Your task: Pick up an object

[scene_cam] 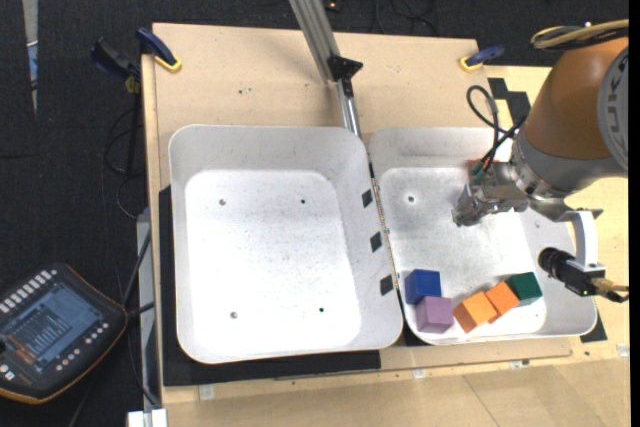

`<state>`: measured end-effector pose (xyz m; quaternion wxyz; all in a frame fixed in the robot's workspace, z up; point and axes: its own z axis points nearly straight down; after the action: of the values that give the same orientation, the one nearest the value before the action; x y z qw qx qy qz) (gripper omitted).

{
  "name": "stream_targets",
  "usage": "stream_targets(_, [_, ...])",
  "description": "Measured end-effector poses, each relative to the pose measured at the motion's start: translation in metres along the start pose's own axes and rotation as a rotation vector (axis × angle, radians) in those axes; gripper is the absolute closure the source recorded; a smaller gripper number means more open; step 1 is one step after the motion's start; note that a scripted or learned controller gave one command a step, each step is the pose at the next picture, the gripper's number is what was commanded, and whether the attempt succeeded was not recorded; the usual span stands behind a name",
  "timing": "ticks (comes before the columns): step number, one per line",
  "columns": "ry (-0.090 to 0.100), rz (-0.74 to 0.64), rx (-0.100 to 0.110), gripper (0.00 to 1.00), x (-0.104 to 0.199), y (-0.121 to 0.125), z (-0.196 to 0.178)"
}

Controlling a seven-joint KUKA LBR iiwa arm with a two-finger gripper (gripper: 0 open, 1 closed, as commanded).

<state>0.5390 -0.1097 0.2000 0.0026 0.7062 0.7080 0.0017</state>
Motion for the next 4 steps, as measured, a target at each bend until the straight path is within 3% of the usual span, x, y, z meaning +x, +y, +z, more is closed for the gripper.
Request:
stream_targets(1, [0.0,-0.001,-0.001,1.0,0.008,-0.004,-0.056])
stream_targets(4, [0.002,-0.004,0.003,1.0,0.134,0.076,-0.057])
